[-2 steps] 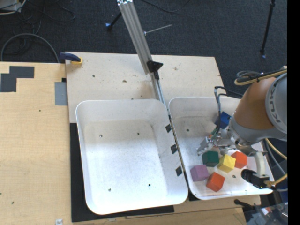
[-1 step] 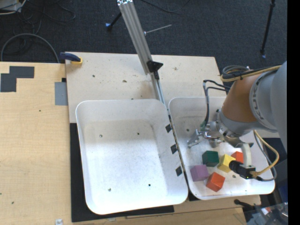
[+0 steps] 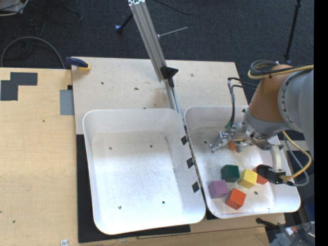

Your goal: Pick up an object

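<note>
Two shallow white bins sit side by side on the desk [image 3: 123, 81]. We find the left bin [image 3: 97, 188] showing only dark specks on its floor. The right bin [image 3: 287, 205] holds the loose objects, gathered toward its near end: a dark green block [image 3: 230, 172], a yellow block [image 3: 249, 178], a purple block [image 3: 218, 189] and an orange block [image 3: 236, 198]. The green and yellow blocks lie just beside each other; the purple and orange blocks lie nearer the front rim, close together. A small red piece [image 3: 262, 179] shows just to the right of the yellow block, partly hidden.

We note the arm [image 3: 279, 104] reaching in from the right, its orange band above the wrist, with the claw [image 3: 221, 140] low over the far half of the right bin, pointing left. A small orange-red patch [image 3: 233, 146] sits against the claw's metal parts; we cannot tell what it is. We cannot tell whether the claw is spread or pressed together, and nothing is seen pinched in it. The four blocks lie apart from the claw, toward the front.

A slanted aluminium rail [image 3: 151, 40] rises from between the bins toward the dark floor [image 3: 215, 19].
</note>
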`<state>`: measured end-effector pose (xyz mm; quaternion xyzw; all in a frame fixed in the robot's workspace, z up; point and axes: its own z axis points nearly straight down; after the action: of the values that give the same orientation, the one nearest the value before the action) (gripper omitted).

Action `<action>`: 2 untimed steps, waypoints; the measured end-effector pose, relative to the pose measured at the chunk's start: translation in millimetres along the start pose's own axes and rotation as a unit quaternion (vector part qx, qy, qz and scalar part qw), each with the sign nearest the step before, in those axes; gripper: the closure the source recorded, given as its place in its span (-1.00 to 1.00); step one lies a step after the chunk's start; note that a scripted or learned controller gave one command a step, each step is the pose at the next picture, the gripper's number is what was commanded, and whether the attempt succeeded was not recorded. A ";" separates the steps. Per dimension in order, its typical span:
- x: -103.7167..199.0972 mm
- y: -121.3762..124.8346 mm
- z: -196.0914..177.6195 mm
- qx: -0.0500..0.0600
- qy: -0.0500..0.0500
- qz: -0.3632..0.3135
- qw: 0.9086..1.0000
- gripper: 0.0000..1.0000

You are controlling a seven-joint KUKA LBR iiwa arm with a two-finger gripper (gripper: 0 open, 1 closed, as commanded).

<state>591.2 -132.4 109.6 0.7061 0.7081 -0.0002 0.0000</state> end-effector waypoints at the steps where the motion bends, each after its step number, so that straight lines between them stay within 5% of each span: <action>1: 112.9 44.9 -84.6 -0.003 0.002 -0.003 1.000 -1.00; 2: 53.7 -0.9 -80.4 0.003 -0.001 0.005 1.000 -1.00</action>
<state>590.1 -78.7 190.0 0.7095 0.7047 -0.0028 -0.0017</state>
